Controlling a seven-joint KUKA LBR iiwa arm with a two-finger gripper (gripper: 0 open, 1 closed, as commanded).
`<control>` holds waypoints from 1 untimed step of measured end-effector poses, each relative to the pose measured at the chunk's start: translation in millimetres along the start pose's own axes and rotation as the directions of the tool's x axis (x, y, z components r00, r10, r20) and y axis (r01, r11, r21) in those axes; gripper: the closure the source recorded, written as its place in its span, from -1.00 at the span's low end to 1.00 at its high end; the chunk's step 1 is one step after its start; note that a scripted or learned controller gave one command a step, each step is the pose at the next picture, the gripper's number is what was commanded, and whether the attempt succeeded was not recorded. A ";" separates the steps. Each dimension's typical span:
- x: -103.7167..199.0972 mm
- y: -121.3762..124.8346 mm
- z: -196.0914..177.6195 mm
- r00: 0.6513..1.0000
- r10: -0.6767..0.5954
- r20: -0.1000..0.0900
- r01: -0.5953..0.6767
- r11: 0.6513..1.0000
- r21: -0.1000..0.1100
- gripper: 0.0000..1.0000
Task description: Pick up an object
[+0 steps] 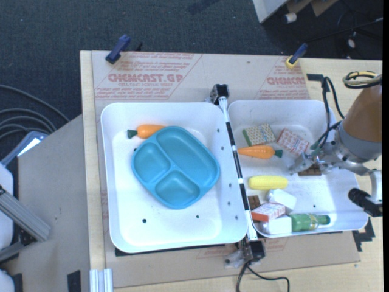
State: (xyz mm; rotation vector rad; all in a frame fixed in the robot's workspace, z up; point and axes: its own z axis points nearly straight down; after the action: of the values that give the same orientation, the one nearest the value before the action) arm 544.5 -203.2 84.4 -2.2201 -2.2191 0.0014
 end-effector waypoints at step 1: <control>-14.0 32.1 0.4 1.000 -0.005 -0.010 0.005 1.000 0.001 -1.00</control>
State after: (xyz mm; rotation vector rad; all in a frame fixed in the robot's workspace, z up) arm 576.5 -217.2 83.9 -2.2087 -2.2195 -0.0076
